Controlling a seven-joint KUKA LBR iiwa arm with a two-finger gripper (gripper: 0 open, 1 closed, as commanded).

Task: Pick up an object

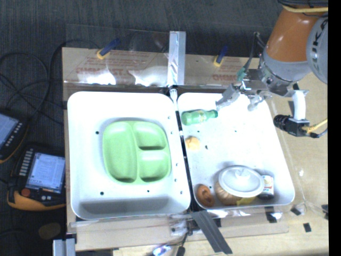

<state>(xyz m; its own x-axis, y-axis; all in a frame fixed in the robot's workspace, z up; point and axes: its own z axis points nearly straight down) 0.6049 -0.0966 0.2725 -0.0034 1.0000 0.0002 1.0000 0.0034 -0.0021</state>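
The gripper (pixel 238 96) hangs with its fingers spread and nothing between them over the far edge of the right bin (pixel 266 137), just beside the cap end of a green bottle (pixel 198 116) lying on its side against that bin's far left corner. The middle of the right bin's floor is bare, with things crowded toward its left wall and near rim: one green bottle, one small orange ball (pixel 192 142), one brown round object (pixel 204 194), and one white-lidded container (pixel 241 183). The left bin (pixel 85 143) holds one green divided tray (pixel 136 151) with bare floor all round it.
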